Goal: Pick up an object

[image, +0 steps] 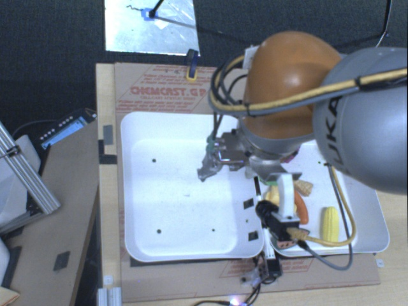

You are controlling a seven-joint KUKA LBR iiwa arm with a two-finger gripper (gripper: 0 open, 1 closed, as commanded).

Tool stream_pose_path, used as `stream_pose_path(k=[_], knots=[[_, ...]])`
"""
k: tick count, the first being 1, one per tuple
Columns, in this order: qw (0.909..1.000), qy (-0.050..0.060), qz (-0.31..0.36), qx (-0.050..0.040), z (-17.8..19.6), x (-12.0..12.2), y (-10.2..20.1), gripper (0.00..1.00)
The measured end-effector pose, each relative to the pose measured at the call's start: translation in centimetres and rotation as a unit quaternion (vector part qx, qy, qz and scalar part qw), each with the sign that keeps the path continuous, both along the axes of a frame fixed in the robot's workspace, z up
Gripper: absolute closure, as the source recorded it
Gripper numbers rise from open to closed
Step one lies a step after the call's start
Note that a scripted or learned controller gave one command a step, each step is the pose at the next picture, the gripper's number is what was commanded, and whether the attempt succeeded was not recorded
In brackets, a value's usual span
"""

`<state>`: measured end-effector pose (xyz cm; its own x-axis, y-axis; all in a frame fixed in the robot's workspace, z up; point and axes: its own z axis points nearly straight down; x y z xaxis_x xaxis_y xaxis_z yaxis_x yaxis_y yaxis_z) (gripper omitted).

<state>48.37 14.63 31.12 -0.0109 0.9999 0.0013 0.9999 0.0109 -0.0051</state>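
Gripper (207, 167) hangs low over the left bin (146, 234), near its right side, and from where I stand I cannot tell its state or see anything in it. Corn (329, 224), a carrot (300, 209) and 2 or so other small items lie in the right bin (376, 234), under the arm (319, 101).

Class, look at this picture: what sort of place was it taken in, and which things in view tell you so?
Probably a robotics lab or test bench. A large grey and orange robot arm reaches over two shallow white bins, loose cables trail across them, and toy food such as a corn cob lies in the right bin.
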Motion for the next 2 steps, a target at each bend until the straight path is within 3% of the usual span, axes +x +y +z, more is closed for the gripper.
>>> stream_pose_path(k=[1,2], knots=[[1.0,-0.004,-0.001,0.0002,1.4,0.4,-0.4,1.0],[1.0,-0.004,0.001,0.0005,2.4,0.5,-0.4,1.0]])
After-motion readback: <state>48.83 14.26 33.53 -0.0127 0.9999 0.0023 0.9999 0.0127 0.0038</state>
